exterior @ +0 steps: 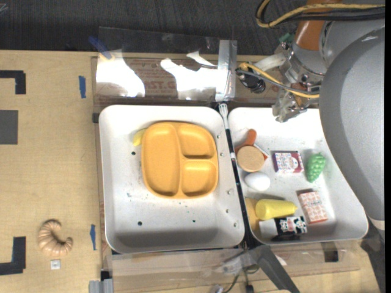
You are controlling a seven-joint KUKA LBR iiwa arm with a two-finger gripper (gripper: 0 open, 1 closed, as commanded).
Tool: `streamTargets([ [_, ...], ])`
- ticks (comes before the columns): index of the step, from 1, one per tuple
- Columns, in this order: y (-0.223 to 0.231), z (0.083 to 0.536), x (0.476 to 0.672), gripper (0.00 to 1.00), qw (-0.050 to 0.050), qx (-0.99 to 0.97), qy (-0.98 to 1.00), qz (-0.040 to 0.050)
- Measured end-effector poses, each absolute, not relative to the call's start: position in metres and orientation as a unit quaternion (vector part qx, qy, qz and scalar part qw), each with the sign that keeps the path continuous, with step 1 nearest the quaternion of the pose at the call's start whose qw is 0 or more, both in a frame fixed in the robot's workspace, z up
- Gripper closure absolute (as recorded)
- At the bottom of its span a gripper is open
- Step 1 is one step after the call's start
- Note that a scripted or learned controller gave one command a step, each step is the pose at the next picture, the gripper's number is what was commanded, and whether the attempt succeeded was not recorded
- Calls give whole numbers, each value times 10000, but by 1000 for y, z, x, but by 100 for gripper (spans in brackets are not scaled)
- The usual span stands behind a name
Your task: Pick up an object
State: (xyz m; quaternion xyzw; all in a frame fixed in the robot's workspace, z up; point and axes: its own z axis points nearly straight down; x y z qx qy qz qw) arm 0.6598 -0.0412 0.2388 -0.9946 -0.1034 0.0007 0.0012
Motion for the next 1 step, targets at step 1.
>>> streamTargets([
  [1, -114, 232, 650, 100, 3, -9951, -984, 35],
])
